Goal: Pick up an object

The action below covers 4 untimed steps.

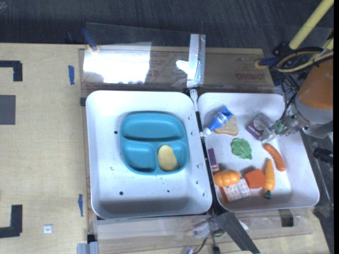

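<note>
Looking down from the camera view, saw two white bins side by side on the wooden surface (37, 142). Left bin (100, 157) held a blue divided tray (151, 128) with a yellow egg-shaped thing (167, 157) sitting in its lower right compartment. Right bin (302, 187) was the messy one: blue packet (219, 118) touching a toast slice (228, 127), green leafy piece (242, 148), orange sausage (275, 156), carrot (269, 177), red block (255, 179), small pumpkin (227, 178), purple strip (211, 159) along the left wall. Arm came in from the right, jaws (275, 127) low at the upper right of that bin, just beside a purplish wrapped item (259, 125). Couldn't tell whether the jaws were spread or pinched, too small and cluttered.
</note>
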### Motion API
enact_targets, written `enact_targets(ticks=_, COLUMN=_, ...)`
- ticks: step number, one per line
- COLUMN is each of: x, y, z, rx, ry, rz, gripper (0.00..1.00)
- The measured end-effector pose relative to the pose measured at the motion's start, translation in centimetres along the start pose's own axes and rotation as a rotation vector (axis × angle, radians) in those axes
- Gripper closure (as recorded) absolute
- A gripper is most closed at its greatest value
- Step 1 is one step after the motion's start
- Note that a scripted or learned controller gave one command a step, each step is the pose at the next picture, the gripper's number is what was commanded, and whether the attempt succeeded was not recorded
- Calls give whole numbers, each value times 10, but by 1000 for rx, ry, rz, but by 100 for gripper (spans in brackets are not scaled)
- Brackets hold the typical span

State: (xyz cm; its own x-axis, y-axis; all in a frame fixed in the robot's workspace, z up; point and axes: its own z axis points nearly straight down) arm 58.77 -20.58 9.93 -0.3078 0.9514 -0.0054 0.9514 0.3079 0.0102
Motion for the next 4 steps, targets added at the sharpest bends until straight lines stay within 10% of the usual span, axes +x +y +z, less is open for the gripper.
enact_targets(ticks=2, x=5, y=72, z=14, rx=12, ry=2, rz=582, gripper=100)
enact_targets(ticks=3, x=4, y=69, z=15, rx=22, ry=1, rz=585, gripper=0)
enact_targets(ticks=4, x=22, y=8, z=-4, rx=11, ry=2, rz=583, gripper=0)
